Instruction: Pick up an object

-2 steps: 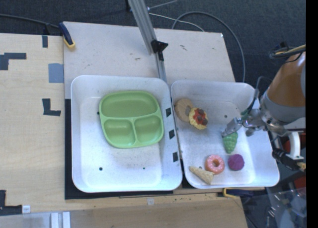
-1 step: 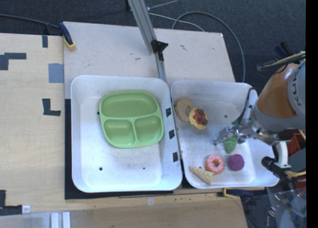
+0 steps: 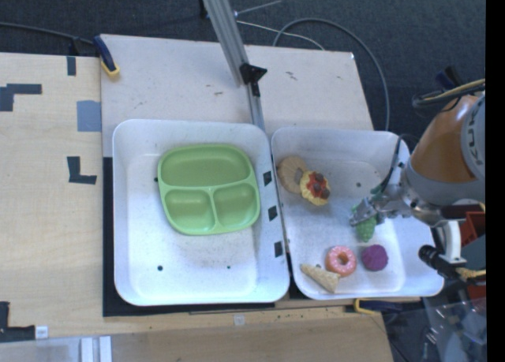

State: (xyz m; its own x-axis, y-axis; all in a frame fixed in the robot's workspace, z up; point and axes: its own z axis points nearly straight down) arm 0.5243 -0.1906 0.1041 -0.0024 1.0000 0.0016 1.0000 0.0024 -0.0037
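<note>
My gripper [image 3: 368, 212] hangs low in the right bin [image 3: 339, 147], reaching in from the right on the grey arm with its orange band [image 3: 442, 147]. Directly below it in the view lies a small green leafy item [image 3: 365, 231], partly covered by the gripper's tip. I cannot make out whether the two touch. A pink frosted donut [image 3: 341, 259] and a purple ball-like piece [image 3: 374, 257] rest near the bin's front. A tan wedge [image 3: 319, 276] sits at the front left corner. Farther left lie a brown cookie [image 3: 289, 171] and a yellow and red food item [image 3: 316, 188].
The left bin [image 3: 134, 258] holds a green divided plate [image 3: 209, 188]. A grey metal pole [image 3: 225, 21] slants down to the divider between the bins. Cables cross the dark floor behind the bench. The right bin's far middle is bare.
</note>
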